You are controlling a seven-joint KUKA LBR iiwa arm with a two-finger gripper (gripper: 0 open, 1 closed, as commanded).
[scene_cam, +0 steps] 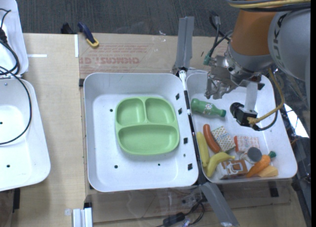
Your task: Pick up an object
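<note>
My own bulk hides much of the far end of the right bin (290,158), and from this slanted view I cannot tell whether my gripper (216,94) is open or closed, or whether it has hold of anything. It hangs over the far left part of that bin, just above and behind the green bottle (208,107). The bottle lies on its side on the bin floor, cap toward the right.

The near end of the right bin is crowded, and several things overlap. A long yellow piece (201,146) lies along the left wall. I cannot say what it is. Beside it lies a red sausage (212,138), touching a pale checked cracker (223,137). A banana (220,160) curves below them and covers the left edge of a brown carton (235,169), whose print is too small to read. A small red and white packet (245,143) sits to the right of the cracker. Just below the packet is a grey disc (254,154) that I cannot identify. A carrot (259,165) leans across the carton's right side, and a yellow-orange wedge (269,172) sits in the near right corner, partly behind the carrot.

The left bin (92,122) holds one thing, a green divided plate (147,125), lying flat near the middle with three compartments.

At the far left, a white tub (19,137) with a black cable (29,107) looped over it is cut off by the frame edge. A blue and yellow clamp (88,35) lies on the bench (54,73) behind the bins.
</note>
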